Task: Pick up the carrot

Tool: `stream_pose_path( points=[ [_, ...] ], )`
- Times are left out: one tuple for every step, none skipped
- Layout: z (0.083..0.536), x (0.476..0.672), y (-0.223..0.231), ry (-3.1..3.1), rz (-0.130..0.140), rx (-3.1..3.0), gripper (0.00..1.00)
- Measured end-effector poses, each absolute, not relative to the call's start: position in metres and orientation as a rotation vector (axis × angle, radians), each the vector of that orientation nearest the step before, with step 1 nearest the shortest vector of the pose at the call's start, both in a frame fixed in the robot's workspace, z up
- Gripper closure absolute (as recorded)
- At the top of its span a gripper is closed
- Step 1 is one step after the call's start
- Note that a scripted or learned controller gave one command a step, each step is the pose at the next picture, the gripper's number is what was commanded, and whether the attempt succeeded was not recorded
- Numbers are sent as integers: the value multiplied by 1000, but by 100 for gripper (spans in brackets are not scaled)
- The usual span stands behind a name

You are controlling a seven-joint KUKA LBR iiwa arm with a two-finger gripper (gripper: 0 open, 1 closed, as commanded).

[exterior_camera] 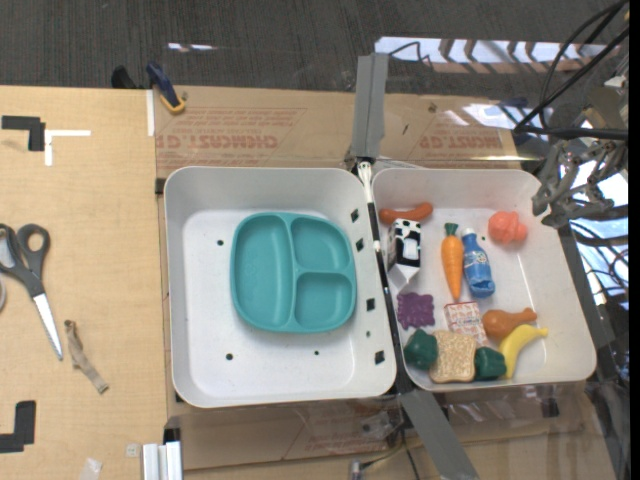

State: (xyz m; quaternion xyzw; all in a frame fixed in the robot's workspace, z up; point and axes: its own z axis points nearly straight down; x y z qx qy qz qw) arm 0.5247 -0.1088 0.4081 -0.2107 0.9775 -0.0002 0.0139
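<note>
The carrot [452, 263] is orange with a green top and lies in the right bin [570, 298], pointing toward the near side. It is just left of a blue bottle [478, 266] and touches it or nearly so. A black-and-white cow toy [405, 243] lies to its left.
Also in the right bin are a sausage [405, 211], a pink lump [507, 228], purple grapes [415, 310], a red-and-white packet [463, 318], a drumstick [507, 320], a banana [522, 345], bread [455, 356] and green pieces [420, 348]. The left bin [190, 298] holds a teal divided plate [295, 271]. Cables [580, 178] hang at the right.
</note>
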Motion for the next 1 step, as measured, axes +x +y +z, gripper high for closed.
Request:
stream_pose_path(
  points=[
    [417,527,-109,3040,-1,-651,100]
  ],
)
